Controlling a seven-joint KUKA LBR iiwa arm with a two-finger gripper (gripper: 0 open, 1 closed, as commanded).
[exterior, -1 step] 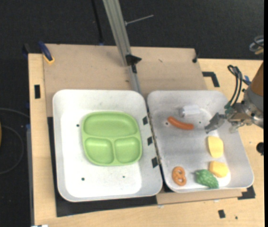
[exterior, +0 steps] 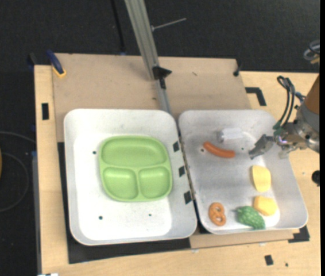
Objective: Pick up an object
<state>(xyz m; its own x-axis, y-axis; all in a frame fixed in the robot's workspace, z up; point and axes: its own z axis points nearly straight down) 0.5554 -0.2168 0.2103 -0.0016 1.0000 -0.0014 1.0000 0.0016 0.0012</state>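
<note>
Arm enters from the right edge; the fingers [exterior: 260, 148] hang over the upper right part of the right bin [exterior: 197, 131]. One dark finger tip is visible, angled down and left toward the bin floor. Spread of the fingers: cannot tell, the view is too coarse. Nothing is seen between them, so no grasp is recorded.

Candidates all lie in the right bin, loose and mostly apart, which suits single picks:
- white piece [exterior: 234, 135], just left of the fingers and slightly above; pale on the white floor, outline hard to read.
- sausage [exterior: 219, 150], left of the fingers, lying flat, just below the white piece.
- yellow piece [exterior: 260, 178], just below the fingers.
- yellow block [exterior: 266, 205], further below.
- green item [exterior: 250, 217], below and slightly left, touching or nearly touching the yellow block.
- pretzel [exterior: 217, 213], below and well left, near the bin's lower wall.

Left bin [exterior: 76, 131] carries a green tray [exterior: 134, 167] with three compartments, well left of the fingers. Worktop [exterior: 111, 85] bears both bins side by side.

Judgement: approach stage, no pick yet. Nearest targets are the white piece and the yellow piece. The sausage is low and round, so it may roll from a pinch. The green item crowds the yellow block, a risk of a double contact there.
</note>
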